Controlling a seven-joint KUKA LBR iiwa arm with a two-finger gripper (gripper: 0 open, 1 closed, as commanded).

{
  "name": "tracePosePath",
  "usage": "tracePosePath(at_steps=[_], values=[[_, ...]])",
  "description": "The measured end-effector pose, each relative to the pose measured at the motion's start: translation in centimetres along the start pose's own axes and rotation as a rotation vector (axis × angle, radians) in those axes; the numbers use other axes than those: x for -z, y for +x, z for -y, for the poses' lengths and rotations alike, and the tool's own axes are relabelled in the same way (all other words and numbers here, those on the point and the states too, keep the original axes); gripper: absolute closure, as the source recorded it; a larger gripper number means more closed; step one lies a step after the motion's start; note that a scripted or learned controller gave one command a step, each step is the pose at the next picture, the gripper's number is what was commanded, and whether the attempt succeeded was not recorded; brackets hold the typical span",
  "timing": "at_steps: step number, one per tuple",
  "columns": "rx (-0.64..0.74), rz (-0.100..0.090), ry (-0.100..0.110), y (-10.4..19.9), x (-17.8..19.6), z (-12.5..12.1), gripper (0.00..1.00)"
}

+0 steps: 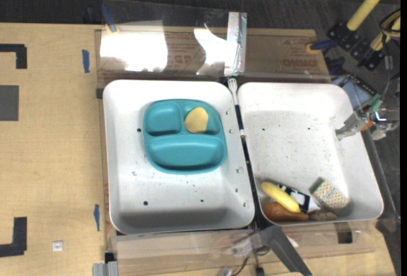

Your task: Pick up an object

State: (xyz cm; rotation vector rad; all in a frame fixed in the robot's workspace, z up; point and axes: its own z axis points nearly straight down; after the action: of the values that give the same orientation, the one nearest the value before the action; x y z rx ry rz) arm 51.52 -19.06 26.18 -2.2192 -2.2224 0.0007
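Objects for picking, a banana (280, 196) among them, sit untouched at the right bin's (299, 116) near edge; my claw (356, 125) hovers by its right rim; I cannot tell its state; grasp remains undone.

Two white bins (121, 141) on bench (44, 141)

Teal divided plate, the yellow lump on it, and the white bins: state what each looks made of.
The teal divided plate looks like moulded plastic: uniform colour, rounded compartment walls, soft sheen. The yellow lump in its upper right compartment looks smooth and matte, possibly a plastic or foam toy food; the view leaves it open. The white bins look like thin formed plastic, with rounded corners and dark speckles.
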Motion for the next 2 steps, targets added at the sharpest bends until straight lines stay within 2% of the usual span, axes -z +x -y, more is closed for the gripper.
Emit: tracePosePath(at_steps=[1, 2], values=[[0.122, -0.010, -0.004, -2.3, -16.0, 2.9, 0.00], [0.428, 0.002, -0.009, 5.7, -17.4, 1.3, 0.00]])
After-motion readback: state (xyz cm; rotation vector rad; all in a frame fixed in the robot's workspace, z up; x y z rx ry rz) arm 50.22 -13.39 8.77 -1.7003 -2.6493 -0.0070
